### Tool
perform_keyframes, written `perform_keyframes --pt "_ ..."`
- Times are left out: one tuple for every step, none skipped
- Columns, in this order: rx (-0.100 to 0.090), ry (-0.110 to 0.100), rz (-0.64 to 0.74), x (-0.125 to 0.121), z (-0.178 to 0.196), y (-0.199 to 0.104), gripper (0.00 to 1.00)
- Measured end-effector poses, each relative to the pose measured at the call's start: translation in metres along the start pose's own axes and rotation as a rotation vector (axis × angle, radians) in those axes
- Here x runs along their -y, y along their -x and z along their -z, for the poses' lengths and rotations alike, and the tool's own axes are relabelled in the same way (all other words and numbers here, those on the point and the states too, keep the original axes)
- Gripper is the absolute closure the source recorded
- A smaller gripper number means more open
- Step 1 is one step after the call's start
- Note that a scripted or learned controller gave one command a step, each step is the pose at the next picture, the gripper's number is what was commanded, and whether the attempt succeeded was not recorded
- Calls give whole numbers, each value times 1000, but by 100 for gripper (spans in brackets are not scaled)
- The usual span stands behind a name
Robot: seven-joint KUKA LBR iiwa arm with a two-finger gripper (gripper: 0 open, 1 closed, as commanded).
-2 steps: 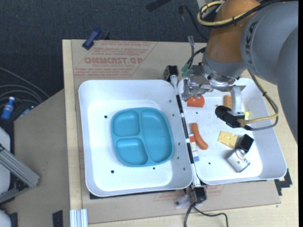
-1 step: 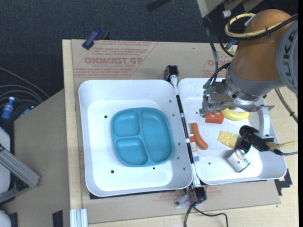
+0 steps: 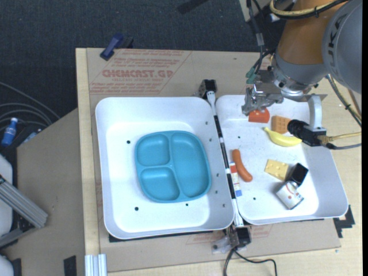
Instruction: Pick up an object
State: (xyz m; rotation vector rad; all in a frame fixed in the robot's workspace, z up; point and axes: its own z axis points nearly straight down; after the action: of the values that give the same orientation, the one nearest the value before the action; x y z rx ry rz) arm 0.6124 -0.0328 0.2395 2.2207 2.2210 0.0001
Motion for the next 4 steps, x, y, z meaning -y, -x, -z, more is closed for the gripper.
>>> perform_keyframes --pt "-1 -2 1 22 23 -7 100" --pt "-1 -3 -1 82 31 13 100" --pt "0 -1 -1 21 18 33 100" --pt "-2 -4 -1 120 13 8 100"
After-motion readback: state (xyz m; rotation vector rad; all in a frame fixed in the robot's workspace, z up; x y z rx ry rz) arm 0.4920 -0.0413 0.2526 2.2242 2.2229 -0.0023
